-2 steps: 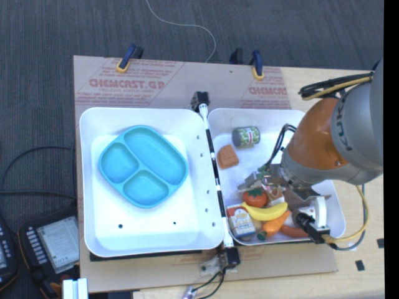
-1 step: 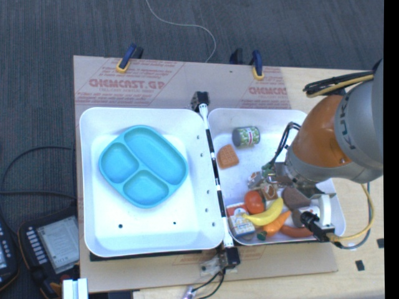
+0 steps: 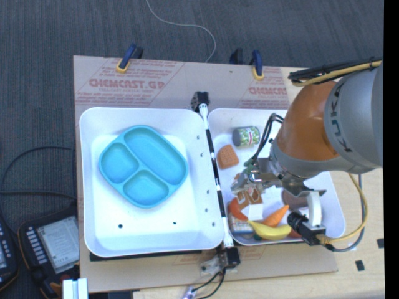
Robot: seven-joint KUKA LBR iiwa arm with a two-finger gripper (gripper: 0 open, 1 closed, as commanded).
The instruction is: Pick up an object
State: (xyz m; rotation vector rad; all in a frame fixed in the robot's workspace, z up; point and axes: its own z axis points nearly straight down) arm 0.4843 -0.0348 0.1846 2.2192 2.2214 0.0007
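Step in hand: reach and descent into the right bin (image 3: 340, 195), no grasp confirmed. The arm (image 3: 324, 126) comes in from the right and hangs over the bin's middle, with the tool (image 3: 252, 176) low among the objects at the bin's left-centre. Tool state: cannot tell, since the wrist covers most of it and nothing reads clearly as held.

Candidate objects, all in the right bin:
- Can (image 3: 246, 136), lying on its side, up-screen of the tool, apart from it.
- Orange piece (image 3: 227, 157), up-left of the tool, near the divider.
- Brown item (image 3: 249, 195), just below the tool, possibly touching; the closest target by my read.
- Carrot (image 3: 276, 215) and banana (image 3: 271, 230), at the bin's near edge, below the tool, touching each other.
- Red piece (image 3: 237, 208), left of the carrot.

The left bin (image 3: 90, 167) carries 1 blue tray (image 3: 143, 165) with 3 compartments, well apart from the tool.

Next move calls for settling over 1 item, likely the brown one, closing on it and lifting straight up. Clutter is tight here, so neighbours could get nudged or a grab could miss.
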